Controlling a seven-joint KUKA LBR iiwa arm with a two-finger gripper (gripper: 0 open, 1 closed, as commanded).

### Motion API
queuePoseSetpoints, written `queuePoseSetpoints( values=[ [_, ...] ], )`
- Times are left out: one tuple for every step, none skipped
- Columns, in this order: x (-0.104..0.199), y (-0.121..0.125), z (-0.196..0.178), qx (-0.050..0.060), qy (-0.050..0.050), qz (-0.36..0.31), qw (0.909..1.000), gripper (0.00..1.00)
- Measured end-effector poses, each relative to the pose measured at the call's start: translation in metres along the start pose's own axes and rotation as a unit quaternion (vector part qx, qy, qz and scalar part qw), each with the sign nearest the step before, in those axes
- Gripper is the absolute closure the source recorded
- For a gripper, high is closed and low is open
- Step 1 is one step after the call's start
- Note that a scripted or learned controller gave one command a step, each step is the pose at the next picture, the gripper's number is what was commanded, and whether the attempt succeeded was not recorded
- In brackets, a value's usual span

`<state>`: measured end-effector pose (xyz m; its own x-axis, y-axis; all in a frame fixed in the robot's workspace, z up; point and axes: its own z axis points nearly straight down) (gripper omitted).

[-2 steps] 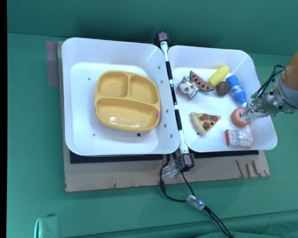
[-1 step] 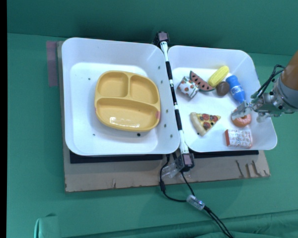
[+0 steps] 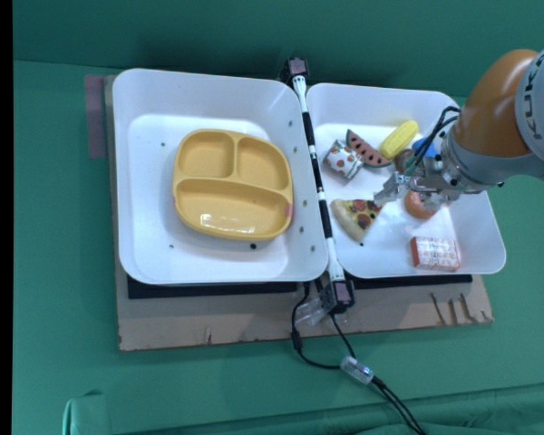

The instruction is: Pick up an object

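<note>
Judging step: reaching, nothing gripped yet; the lift is still to do.
Wafer [image 3: 434, 253]: nearest item, pink and white, by the front rim of the right bin [image 3: 490, 243], apart from the rest.
Pizza [image 3: 356, 215]: flat slice, just left of the fingertips; thin, so probably hard to pinch.
Gripper [image 3: 392, 189]: fingers spread, holding nothing, hanging low between pizza and a round orange piece [image 3: 421, 205].
Advice: centre over one item, drop straight, close across its narrow side.
Carton [image 3: 344, 160]: spotted, behind the pizza, touching the melon [image 3: 366, 149].
Corn [image 3: 399, 137]: farthest, near the back wall.
Tray [image 3: 233, 185]: yellow, in the left bin [image 3: 145, 98], well apart from the food items.
</note>
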<state>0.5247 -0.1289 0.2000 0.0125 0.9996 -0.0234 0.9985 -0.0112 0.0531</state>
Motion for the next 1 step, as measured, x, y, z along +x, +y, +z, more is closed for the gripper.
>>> queuePoseSetpoints(
  values=[
    [-0.0038,0.0034,-0.0147,-0.008,-0.004,0.004,1.0,1.0]
  ],
)
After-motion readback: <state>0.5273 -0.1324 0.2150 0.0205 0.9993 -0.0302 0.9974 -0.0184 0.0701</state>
